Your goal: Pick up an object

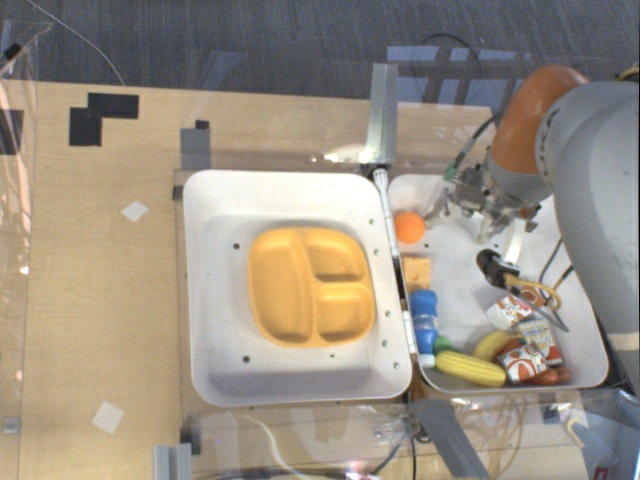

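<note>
- The gripper (492, 206) hangs over the far end of the right bin (455, 283), close to its far edge, beneath the arm's orange band (535, 98). From this slant I cannot tell whether it is apart or together. Nothing shows clamped in it.
- The nearest thing is the orange ball (410, 227), which lies against the bin's left wall near the far-left corner. Bare white floor separates it from the gripper.
- Along that same left wall, toward the near edge, lie a tan block (417, 271) and then a blue bottle (424, 313) on its side.
- An ear of corn (470, 368) lies along the near edge, with a banana (492, 343) just beside it. Red-and-white packets (522, 360) crowd the near-right corner.
- The left bin (220, 268) carries a yellow divided plate (310, 285) in its middle, well apart from the arm.
- The step in hand looks like the approach: the gripper is over the bin, no object is lifted, and no target is clearly committed to.
- If the ball is the target, the next move calls for shifting toward the left wall, centring over it and descending.
- The ball may roll, and the wall leaves little room on that side. The heap in the near-right corner would be harder to pick from cleanly.
</note>
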Robot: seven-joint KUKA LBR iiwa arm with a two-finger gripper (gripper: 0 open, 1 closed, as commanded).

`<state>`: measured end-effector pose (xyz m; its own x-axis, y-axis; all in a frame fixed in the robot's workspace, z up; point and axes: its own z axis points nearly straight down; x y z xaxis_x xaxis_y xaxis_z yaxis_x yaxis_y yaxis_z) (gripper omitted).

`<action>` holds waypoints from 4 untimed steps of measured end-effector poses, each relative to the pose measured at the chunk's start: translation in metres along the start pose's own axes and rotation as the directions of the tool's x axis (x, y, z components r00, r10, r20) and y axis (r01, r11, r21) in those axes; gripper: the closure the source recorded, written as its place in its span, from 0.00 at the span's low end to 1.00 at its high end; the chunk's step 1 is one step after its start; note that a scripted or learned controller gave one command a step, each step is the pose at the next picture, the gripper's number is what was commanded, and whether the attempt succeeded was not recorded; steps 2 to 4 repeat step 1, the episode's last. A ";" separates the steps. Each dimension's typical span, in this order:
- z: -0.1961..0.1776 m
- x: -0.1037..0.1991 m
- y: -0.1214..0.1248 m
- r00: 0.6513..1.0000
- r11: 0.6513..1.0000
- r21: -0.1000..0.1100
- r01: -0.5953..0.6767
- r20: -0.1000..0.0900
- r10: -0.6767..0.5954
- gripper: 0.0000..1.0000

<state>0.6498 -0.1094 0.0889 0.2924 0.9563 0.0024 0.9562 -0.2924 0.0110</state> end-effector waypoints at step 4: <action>0.002 0.032 0.011 1.000 1.000 0.008 -0.009 0.003 0.009 0.00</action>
